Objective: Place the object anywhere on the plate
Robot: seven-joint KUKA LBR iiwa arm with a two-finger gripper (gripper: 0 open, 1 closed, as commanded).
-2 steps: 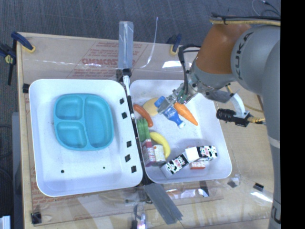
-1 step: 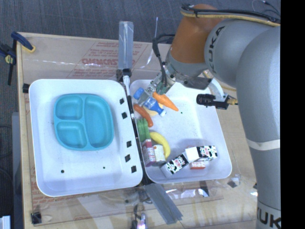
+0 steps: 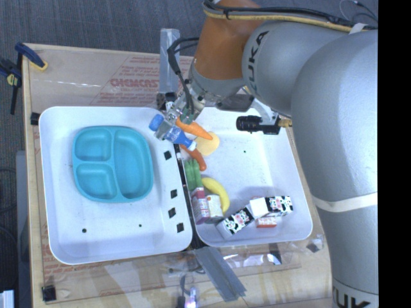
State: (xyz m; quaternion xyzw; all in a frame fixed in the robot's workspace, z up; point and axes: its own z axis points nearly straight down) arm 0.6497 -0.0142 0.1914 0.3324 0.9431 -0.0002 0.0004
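A light blue plate (image 3: 114, 163) with three compartments lies in the left bin (image 3: 58, 236). My gripper (image 3: 178, 115) hangs over the wall between the two bins, just right of the plate's upper right corner. A small blue and grey bottle-like object (image 3: 165, 129) sits slanted between its fingertips, so the gripper is shut on it. The object's lower end reaches down toward the right bin. An orange carrot (image 3: 196, 131) lies right beside the fingers, in the right bin.
The right bin (image 3: 270, 165) holds a yellow piece (image 3: 209, 145), a green item (image 3: 191, 172), a banana (image 3: 216, 189), a small red-labelled bottle (image 3: 203, 206) and two cow-patterned cartons (image 3: 236, 221) (image 3: 275, 205). The arm's big grey body covers the right side.
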